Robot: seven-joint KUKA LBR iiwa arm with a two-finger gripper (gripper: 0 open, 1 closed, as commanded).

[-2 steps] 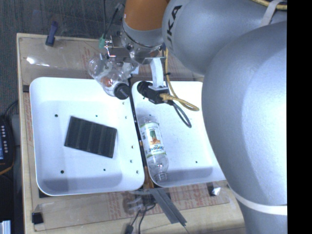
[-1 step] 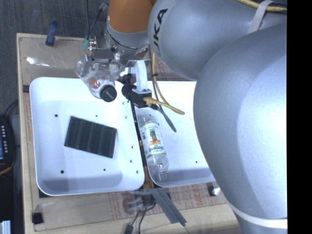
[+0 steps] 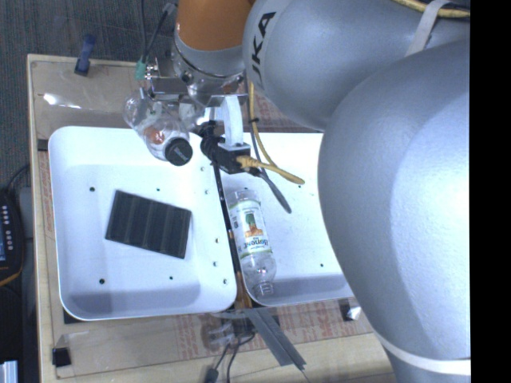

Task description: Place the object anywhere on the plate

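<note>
The plastic bottle (image 3: pixel 251 242) lies on its side in the right bin (image 3: pixel 307 214), ungrasped. The gripper (image 3: pixel 172 134) hangs over the left bin's (image 3: pixel 76 166) far edge, beyond the dark plate (image 3: pixel 149 223); I cannot tell its opening.

Two shallow white bins sit side by side on a pale wooden bench (image 3: pixel 48 325). The left bin (image 3: pixel 72 206) fills the bench's left half; its floor has small dark holes. The right bin (image 3: pixel 307 214) touches it along a dark seam. A blue clip (image 3: pixel 84 54) sits at the bench's far left corner. Dark grey carpet (image 3: pixel 48 14) lies beyond the bench. A black device (image 3: pixel 8 238) with cable sits off the left edge.
</note>
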